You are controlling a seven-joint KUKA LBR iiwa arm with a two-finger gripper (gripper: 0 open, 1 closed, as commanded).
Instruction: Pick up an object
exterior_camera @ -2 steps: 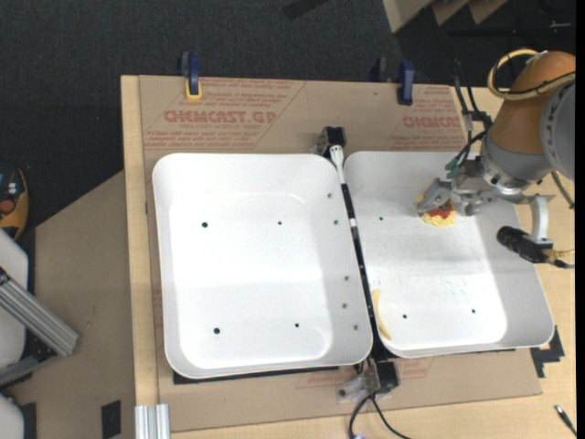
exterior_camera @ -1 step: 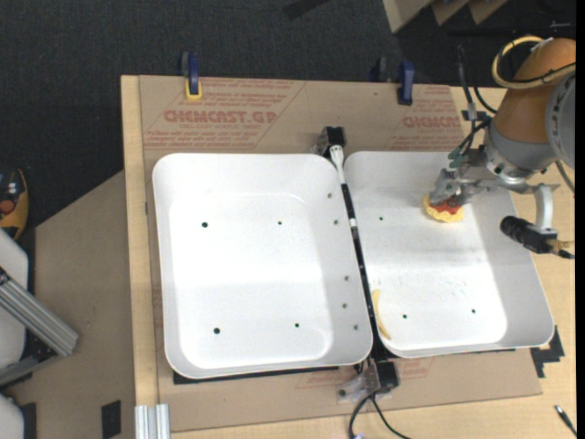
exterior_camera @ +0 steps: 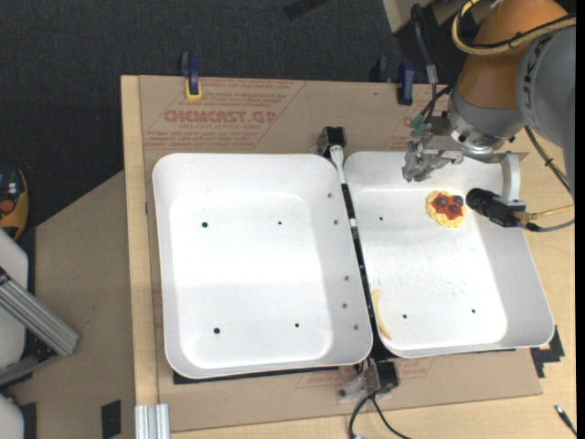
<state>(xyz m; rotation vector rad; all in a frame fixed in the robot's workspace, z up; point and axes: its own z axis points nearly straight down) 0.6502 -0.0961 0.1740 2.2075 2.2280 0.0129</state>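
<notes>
Two shallow white bins sit side by side on a brown board printed with red lettering, which covers the table. Two blue clamps hold the board at its far edge. The left bin and the right bin meet along a dark seam, with a small black clip at the seam's far end. Each bin floor carries a few small dark dots. The grey arm reaches in from the right, its orange band bulging above the wrist. The pincer hangs over the far part of the right bin, close to the far rim and left of the bin's middle. Whether it is open or closed cannot be told from this angle, and nothing is seen held in it. The only clear thing to pick up is a small round yellow piece with red patches. It lies flat on the floor of the right bin, in the far half, just beside the pincer on the near-right side and apart from it. A pale yellow sliver runs along the right bin's left wall toward the near corner. It is perhaps a thin flat scrap, but it is too narrow to identify.
</notes>
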